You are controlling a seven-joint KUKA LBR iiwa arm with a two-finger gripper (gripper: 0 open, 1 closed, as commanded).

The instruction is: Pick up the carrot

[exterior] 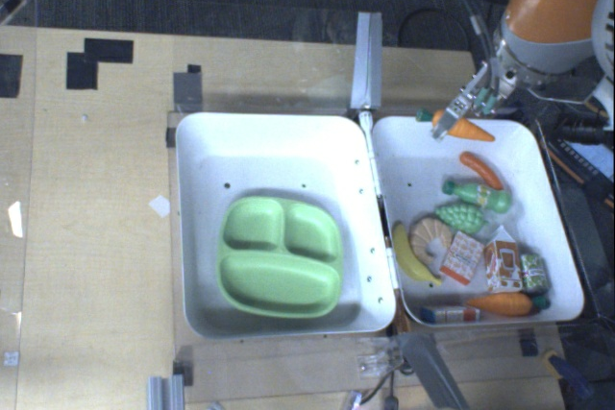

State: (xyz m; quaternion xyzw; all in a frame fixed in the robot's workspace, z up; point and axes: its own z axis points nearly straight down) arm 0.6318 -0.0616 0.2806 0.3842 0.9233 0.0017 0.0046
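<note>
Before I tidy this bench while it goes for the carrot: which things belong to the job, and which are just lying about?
Job: carrot at the right bin's far rim; gripper at its green end.

Lying about: green tray in the left bin; banana, green bottle, second carrot.

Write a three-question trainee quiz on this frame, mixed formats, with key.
1. True or false: the green plate lies in the right bin.
2. In the camera view, the pincer is at the right bin's: A. upper rim, by a carrot; B. centre; C. lower rim.
3. Fill in: the banana lies on the right bin's side toward the ____ bin.
Key: 1 false; 2 A; 3 left.
</note>
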